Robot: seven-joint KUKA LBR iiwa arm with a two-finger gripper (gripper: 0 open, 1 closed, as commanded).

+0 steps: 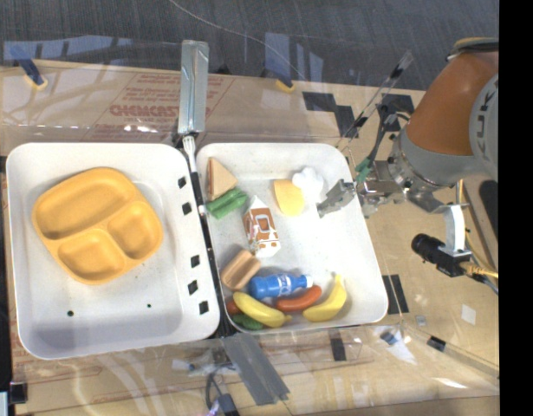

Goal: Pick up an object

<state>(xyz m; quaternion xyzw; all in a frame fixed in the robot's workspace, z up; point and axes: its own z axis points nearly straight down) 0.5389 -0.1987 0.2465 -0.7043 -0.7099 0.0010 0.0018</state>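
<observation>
Nearest the camera, along the front wall of the right bin (374, 267), lies a tight cluster: two bananas (328, 300), a blue bottle (279, 284), a red sausage-shaped piece (298, 299) and a green item, all touching or overlapping.

Claw (338, 198): positioned over the right edge of the right bin, at the end of the grey arm (448, 120) with its orange band. Whether it is open or closed cannot be told from this view. Nothing is seen held in it.

Immediately to the claw's left lie a white lump (308, 180) and a yellow wedge (289, 198), touching each other. These are the closest candidates for the pick. The wedge's long axis runs roughly from the back of the bin to the front.

Further left, a small orange-and-white carton (262, 230) lies near the bin centre, apart from its neighbours. Beyond it, against the dividing wall, are a sandwich slice (219, 178), a green pod (226, 204) and a tan block (240, 269).

Judgement: the nearest pick lies a short way left of the claw and below it.

The left bin (41, 319) holds an orange divided tray (97, 224). Both bins rest on the table (422, 319).
</observation>
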